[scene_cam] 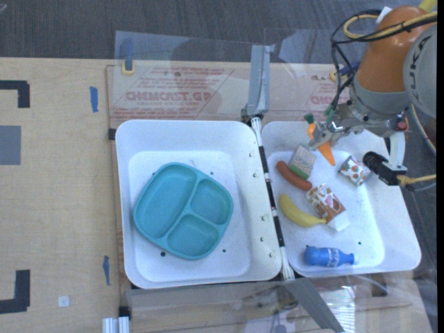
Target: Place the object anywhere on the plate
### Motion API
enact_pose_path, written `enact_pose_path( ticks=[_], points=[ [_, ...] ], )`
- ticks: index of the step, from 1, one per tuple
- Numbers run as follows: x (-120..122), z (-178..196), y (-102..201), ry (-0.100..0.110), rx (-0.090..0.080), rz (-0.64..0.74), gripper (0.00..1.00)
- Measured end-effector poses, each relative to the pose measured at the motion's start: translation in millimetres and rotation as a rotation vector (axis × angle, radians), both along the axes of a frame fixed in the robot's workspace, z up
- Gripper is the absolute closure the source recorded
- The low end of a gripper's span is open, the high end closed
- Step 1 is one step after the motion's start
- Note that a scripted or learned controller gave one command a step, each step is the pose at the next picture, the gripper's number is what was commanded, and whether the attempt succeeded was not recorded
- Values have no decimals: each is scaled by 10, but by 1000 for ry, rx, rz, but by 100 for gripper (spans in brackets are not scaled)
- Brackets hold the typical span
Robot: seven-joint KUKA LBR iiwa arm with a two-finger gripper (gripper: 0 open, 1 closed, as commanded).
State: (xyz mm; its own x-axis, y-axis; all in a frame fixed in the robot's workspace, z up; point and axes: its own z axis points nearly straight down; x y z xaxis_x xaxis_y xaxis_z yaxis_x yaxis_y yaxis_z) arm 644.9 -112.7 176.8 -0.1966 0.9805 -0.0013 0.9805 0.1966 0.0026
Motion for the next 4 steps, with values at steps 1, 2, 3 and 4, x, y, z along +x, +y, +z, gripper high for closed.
enact_pose_path(
  ticks=[1,2,3,4],
  points=[
    [-520,81,928,7,2,-206,100],
    [-1018,73,1503,6,1,-123,100],
    [-955,-473,2174,7,1,-43,100],
    [-952,-471,2167,6,1,-44,0]
  ],
)
